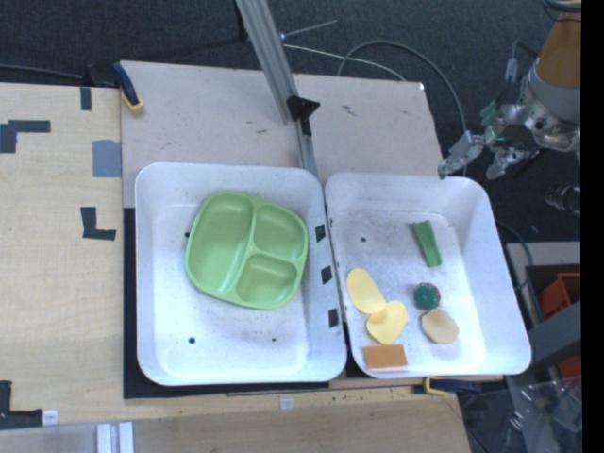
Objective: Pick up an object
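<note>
While the end effector [481, 154] hovers open, 5 objects [427, 243] lie binned.

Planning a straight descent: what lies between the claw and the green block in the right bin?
Camera view: just the right bin's rim and bare white floor between claw and green block.

The green divided plate [248, 249] looks like smooth, matt plastic. Both white bins [151, 253] seem plastic too, slightly glossy, their floors scuffed with grey marks. The surface [47, 253] is pale wood-look board; the slanted rail [264, 36] is brushed metal.
</note>
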Available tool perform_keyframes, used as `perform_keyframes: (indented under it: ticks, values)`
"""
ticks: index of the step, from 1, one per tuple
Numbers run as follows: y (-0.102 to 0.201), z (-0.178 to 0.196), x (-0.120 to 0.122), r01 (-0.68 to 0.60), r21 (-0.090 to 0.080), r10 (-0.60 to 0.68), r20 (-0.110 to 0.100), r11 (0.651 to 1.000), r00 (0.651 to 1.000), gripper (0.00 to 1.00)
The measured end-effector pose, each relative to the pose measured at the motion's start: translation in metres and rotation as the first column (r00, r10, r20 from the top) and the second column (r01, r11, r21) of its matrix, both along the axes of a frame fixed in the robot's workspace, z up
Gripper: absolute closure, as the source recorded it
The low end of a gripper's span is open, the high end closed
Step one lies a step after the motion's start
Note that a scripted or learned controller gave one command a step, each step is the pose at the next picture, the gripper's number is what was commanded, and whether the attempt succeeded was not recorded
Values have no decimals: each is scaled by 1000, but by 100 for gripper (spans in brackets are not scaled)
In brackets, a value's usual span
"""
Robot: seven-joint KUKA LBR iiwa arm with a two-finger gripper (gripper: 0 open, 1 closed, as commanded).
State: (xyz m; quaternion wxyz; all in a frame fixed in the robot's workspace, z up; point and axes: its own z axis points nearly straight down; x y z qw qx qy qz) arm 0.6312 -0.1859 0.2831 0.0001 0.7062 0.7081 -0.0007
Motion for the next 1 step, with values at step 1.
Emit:
perform_keyframes:
  ticks: [1]
  values:
    - [0,0,0,0,0,0,0,1000,1000,0]
